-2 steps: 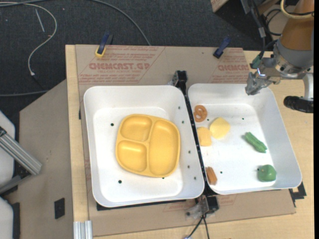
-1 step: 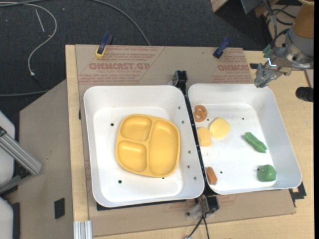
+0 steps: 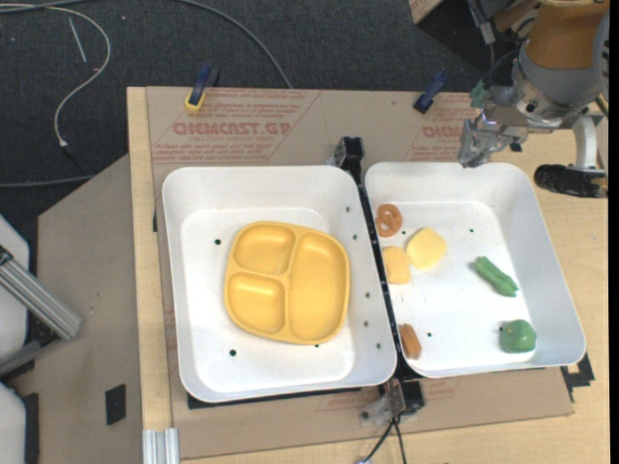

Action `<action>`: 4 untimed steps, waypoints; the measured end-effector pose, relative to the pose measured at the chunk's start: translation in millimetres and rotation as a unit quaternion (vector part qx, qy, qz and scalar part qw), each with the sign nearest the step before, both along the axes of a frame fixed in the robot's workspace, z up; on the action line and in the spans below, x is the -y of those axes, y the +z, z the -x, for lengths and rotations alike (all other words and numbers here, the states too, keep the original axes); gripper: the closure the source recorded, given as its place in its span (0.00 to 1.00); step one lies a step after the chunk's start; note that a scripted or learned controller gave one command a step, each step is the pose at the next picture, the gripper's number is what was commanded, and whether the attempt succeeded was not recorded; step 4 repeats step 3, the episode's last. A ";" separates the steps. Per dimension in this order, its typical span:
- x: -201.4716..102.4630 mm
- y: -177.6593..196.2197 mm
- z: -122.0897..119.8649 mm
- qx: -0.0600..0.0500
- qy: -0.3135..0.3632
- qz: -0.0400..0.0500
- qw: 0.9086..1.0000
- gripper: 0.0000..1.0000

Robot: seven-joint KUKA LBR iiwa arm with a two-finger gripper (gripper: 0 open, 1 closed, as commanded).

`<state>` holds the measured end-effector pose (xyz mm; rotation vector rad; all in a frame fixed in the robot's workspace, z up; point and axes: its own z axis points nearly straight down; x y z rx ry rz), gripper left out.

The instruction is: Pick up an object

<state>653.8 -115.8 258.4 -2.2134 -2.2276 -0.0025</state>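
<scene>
Two bins: left bin (image 3: 184, 288) w/ yellow divided plate (image 3: 287, 281) inside; right bin (image 3: 542, 259) w/ the small food items.
Landmark: right bin, all places given rel. to it.
Arm: grey w/ orange band (image 3: 566, 27), above the bin's far rim, toward its far-right corner.
Gripper (image 3: 476, 153): hangs just over the far rim, approx. mid-rim, above the bin, not down among the items. Open or closed: cannot tell, too small and dark. Nothing seen in its grasp.
Targets (any one will do): pretzel (image 3: 389, 219) near the bin's left wall, far half; pale yellow piece (image 3: 427, 248) just beside it toward centre; orange block (image 3: 396, 265) by the left wall, touching or nearly touching the yellow piece; small brown item (image 3: 410, 340) at near-left corner; green pod (image 3: 495, 275) right of centre; green pepper (image 3: 517, 336) at near-right corner.
Step (judgement): pre-grasp, no item picked yet.
Risk 1: descent straight down hits the rim, since gripper sits over it.
Risk 2: items by the left wall leave little finger room; a finger may jam on the wall.
Risk 3: yellow + orange pieces are close, so a grasp may nudge both and catch neither.
Risk 4: pepper looks round, prob. slips out.
</scene>
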 end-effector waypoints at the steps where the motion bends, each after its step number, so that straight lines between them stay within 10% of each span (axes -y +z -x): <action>1: -56.1 4.7 7.8 -0.001 0.000 -0.001 1.000 1.00; 3: -176.5 -20.8 25.0 -0.002 0.000 0.000 1.000 1.00; 4: -176.5 -20.8 25.0 -0.002 0.000 0.000 1.000 1.00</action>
